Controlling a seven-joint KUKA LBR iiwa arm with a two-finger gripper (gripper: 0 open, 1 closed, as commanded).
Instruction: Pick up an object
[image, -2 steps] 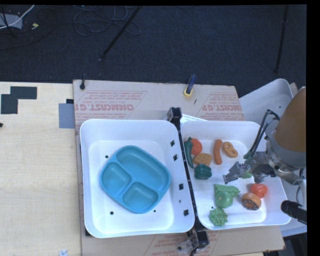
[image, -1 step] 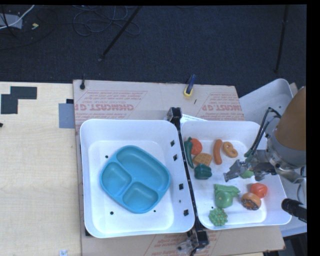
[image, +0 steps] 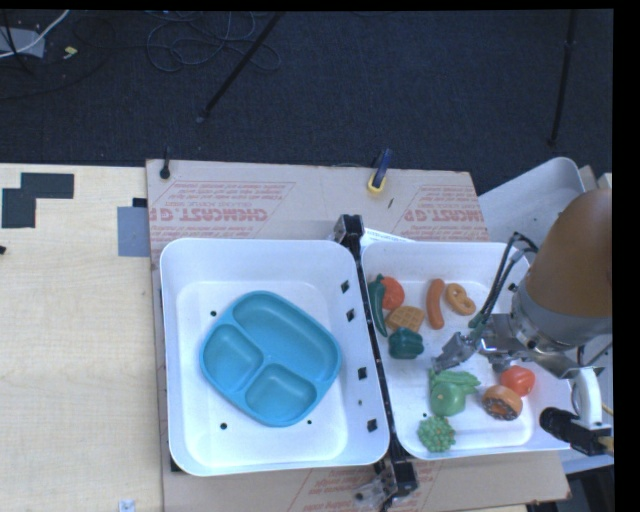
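Gripper (image: 458, 350) low over right bin (image: 470, 262), just above green toy pepper (image: 450, 390)
Pepper: glossy green, near-centre of bin beside broccoli (image: 436, 433); finger opening cannot be judged, no object seen held

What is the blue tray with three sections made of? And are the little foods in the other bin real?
The blue three-section tray looks like moulded plastic: one even colour, smooth, rounded edges. The small foods, like the green bumpy broccoli piece and the orange-red sausage, look like plastic toys too, bright and evenly coloured, though that is only a guess from above.
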